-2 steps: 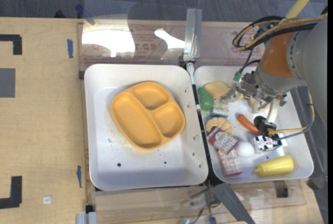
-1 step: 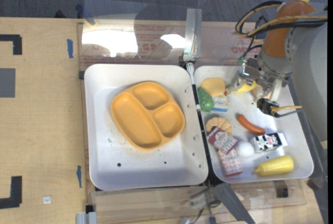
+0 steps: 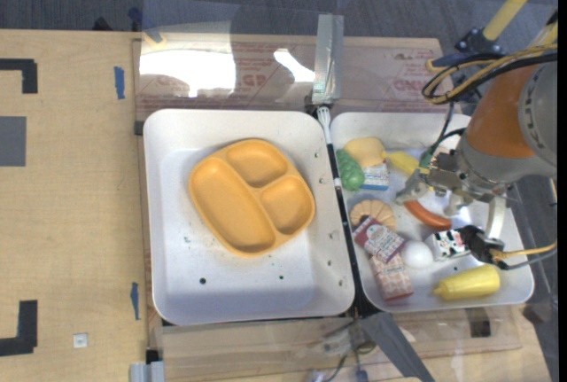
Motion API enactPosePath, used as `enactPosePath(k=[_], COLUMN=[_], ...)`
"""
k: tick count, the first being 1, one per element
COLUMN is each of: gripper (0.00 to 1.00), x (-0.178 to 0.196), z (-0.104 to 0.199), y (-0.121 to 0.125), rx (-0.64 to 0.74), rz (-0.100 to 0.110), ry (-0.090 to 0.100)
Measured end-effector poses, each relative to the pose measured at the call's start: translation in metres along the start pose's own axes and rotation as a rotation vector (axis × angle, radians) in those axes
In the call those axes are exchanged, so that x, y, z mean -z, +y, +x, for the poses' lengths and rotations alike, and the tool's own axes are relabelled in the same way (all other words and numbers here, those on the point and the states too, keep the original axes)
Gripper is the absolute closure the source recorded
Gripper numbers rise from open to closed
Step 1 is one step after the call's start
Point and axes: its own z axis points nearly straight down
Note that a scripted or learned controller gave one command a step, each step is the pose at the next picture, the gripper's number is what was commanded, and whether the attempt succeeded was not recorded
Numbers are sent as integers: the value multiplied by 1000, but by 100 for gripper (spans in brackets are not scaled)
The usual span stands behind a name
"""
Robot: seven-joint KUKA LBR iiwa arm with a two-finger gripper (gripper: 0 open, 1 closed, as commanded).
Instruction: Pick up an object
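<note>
The right bin (image 3: 518, 287) holds several toy foods. Among them are a cream and yellow piece (image 3: 363, 150), a green piece (image 3: 348, 172), a small yellow piece (image 3: 400, 162), a tan pastry (image 3: 372, 212), a red-and-white packet (image 3: 379, 240), a white egg (image 3: 416, 254), a black-and-white item (image 3: 450, 243) and a yellow lemon-like piece (image 3: 467, 284). An orange-red sausage (image 3: 428, 214) lies in the middle of this bin. My gripper (image 3: 431, 191) hangs over the bin just above the sausage, and its body hides what is between its tips.
In the left bin (image 3: 168, 283) lies an orange divided plate (image 3: 252, 195). A raised divider (image 3: 337, 194) separates the two bins. Yellow and black cables (image 3: 461, 70) loop beside the arm at the right. Bare wooden bench (image 3: 62, 194) extends to the left.
</note>
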Motion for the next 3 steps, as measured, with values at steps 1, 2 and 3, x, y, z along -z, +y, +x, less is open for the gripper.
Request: enactPosePath(k=[1,2,3], gripper=[0,0,100], x=[95,0,10], z=[-11,23,23], y=[-37,-22,-20], rx=[181,-61,-63], rz=[0,-1,-4], ry=[1,0,2])
